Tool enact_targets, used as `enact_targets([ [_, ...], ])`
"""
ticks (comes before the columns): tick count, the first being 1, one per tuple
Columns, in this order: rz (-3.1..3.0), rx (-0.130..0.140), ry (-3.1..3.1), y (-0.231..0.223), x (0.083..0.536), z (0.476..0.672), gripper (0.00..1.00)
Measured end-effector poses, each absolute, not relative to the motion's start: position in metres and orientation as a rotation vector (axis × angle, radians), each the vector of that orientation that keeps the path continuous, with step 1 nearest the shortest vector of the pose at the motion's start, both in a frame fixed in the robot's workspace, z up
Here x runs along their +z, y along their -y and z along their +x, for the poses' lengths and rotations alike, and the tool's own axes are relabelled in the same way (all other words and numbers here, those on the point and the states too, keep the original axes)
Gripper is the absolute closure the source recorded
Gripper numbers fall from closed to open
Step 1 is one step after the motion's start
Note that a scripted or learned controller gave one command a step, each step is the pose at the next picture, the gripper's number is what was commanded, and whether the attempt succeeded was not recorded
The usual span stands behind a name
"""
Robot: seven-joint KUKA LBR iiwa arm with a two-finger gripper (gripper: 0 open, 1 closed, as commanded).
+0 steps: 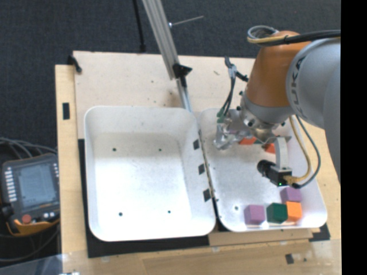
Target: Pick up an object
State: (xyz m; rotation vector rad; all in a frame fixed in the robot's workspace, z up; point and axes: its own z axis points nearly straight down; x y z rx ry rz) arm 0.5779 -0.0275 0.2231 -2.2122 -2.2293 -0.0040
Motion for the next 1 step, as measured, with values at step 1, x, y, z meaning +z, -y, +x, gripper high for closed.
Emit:
enact_targets([
  [1, -2.21, -0.002, 2.229, -0.0296, 0.2244, 0.5675, 1.0],
])
